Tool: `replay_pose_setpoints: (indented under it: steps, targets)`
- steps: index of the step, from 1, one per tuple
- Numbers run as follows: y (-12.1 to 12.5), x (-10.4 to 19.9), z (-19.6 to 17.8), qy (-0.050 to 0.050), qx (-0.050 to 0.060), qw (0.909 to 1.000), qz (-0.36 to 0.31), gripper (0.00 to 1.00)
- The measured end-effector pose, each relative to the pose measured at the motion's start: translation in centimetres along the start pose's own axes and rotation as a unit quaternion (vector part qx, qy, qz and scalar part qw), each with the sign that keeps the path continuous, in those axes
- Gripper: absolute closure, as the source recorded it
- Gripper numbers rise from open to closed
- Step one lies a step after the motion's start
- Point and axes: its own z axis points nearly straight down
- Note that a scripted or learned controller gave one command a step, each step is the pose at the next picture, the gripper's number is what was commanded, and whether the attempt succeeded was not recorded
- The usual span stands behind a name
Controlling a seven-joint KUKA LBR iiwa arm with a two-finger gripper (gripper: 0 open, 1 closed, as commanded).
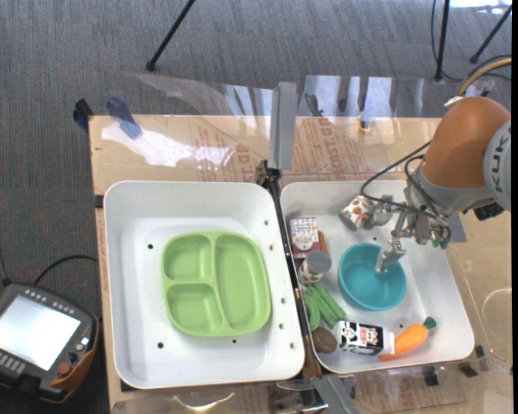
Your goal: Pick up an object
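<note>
Left bin [121, 231] with green tray [216, 283]; fingers [387, 261], spread unclear, inside teal bowl [373, 285].

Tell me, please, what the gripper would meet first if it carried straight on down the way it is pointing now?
Most likely the teal bowl. The gripper points down over the bowl's upper right part, so it would probably meet the inside or the rim there. Height above the bowl is hard to judge from this slanted view.

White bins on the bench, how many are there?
2. The left shallow white plastic bin holds a green divided tray. The right shallow white plastic bin holds a teal bowl and small items.
</note>
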Motion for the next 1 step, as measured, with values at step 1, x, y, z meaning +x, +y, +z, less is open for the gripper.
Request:
replay_pose_setpoints:
  steps: [1]
  targets:
    - [1.47, 8.2, 0.21, -0.005, -0.001, 0.9963, 0.086, 0.0]
